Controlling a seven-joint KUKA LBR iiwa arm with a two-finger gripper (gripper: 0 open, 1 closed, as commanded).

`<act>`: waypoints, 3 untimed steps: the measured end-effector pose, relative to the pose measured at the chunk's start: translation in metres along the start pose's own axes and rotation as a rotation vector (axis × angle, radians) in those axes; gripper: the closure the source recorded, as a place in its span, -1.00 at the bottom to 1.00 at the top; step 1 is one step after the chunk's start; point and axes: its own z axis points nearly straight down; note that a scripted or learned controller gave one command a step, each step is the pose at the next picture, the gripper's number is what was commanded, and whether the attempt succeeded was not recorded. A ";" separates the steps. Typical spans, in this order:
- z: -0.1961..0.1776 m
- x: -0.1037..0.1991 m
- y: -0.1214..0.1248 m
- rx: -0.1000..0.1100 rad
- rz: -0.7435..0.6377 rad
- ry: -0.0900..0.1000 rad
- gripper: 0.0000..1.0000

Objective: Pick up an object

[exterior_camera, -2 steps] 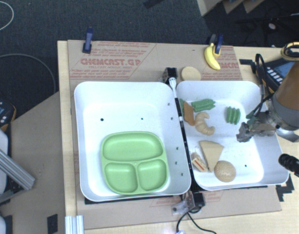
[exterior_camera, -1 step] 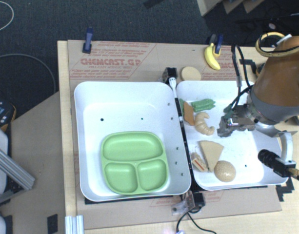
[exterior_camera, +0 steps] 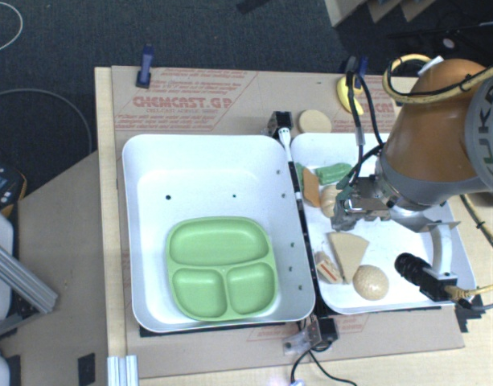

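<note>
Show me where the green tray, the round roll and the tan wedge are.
Green tray (exterior_camera: 219, 244): camera view, floor of its large compartment.
Round roll (exterior_camera: 370, 281): camera view, middle of its top.
Tan wedge (exterior_camera: 349, 252): camera view, middle of its flat face.

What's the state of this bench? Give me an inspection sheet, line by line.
Surface: printed board bearing left bin and right bin, side by side.
Job's things: green block, wedge, roll and sandwich piece in the right bin.
Clutter: green tray in the left bin; disc on the board behind the right bin.
Gripper: gripper low over the right bin, above the wedge.
Cables: white cable on the floor, left; black cable at the board's front.
Surroundings: dark carpet; blue clamp on the board's back edge.
</note>
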 end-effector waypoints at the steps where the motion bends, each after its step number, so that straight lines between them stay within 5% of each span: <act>1: -0.013 0.043 -0.003 -0.001 0.002 -0.001 1.00; 2: -0.036 0.098 -0.003 -0.001 -0.001 0.001 1.00; 3: -0.046 0.095 -0.002 0.000 0.004 -0.001 1.00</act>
